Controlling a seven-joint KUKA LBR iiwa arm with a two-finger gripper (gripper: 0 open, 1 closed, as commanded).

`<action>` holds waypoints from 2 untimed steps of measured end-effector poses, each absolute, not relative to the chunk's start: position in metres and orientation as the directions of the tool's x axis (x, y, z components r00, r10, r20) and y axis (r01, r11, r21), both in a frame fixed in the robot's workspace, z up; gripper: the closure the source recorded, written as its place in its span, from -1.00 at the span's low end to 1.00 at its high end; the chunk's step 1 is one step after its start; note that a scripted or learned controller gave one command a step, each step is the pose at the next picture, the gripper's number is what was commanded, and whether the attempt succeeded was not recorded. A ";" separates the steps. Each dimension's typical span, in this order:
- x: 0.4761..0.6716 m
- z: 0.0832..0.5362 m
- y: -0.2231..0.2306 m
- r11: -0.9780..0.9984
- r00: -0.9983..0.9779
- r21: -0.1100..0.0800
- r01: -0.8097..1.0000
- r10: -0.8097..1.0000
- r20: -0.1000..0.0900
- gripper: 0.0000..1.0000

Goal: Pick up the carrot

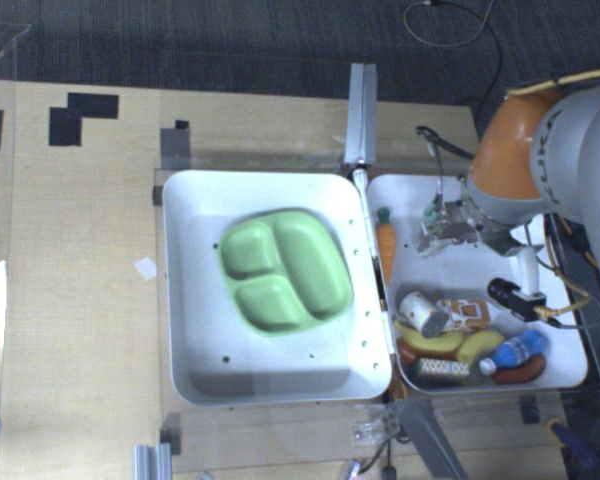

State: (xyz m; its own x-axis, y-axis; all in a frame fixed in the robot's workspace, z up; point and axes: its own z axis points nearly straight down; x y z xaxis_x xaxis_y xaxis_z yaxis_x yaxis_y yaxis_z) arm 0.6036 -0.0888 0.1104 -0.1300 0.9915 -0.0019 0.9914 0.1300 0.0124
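An orange carrot [386, 247] lies along the left wall of the right bin [410, 190], its green top toward the back. My gripper [442, 230] hangs over the middle of that bin, to the right of the carrot and apart from it. Nothing shows between its fingers. Whether they stand open or shut is unclear from this angle.
A green three-part plate [284, 270] sits in the left bin [195, 298]. At the front of the right bin lie a white can [421, 312], an orange-and-white carton [467, 313], two bananas [450, 345], a blue bottle [513, 352] and a dark sausage [520, 371].
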 end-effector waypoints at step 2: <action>0.559 0.209 -0.137 -0.387 0.387 0.003 0.922 0.922 0.000 1.00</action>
State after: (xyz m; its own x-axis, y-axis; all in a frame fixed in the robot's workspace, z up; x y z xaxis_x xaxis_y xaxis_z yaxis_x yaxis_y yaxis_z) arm 0.5592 -0.1375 0.2095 0.3872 0.9220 0.0004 0.9220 -0.3872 0.0026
